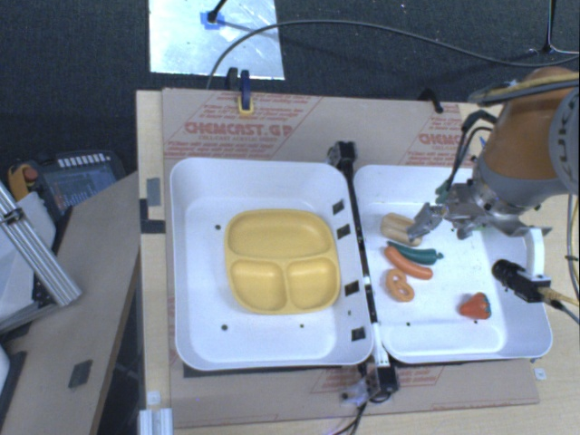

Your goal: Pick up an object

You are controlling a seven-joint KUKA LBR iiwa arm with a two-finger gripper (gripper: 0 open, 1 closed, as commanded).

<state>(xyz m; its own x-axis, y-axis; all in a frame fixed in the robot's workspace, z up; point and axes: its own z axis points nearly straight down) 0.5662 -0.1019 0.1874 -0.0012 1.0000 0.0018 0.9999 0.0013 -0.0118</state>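
Observation:
In the right bin lie several small toy foods. A tan roll is at the bin's left side, with a green pod and an orange sausage shape just below it. Lower still is an orange ring slice, and a red piece lies alone toward the right. My gripper hangs low over the bin's upper middle, its tip right beside the tan roll and above the green pod. I see nothing held in it.
The left bin holds a yellow three-compartment plate. A black divider with clips runs between the bins. A black cylindrical part sticks out over the right bin's right side. Cables cross behind the bench.

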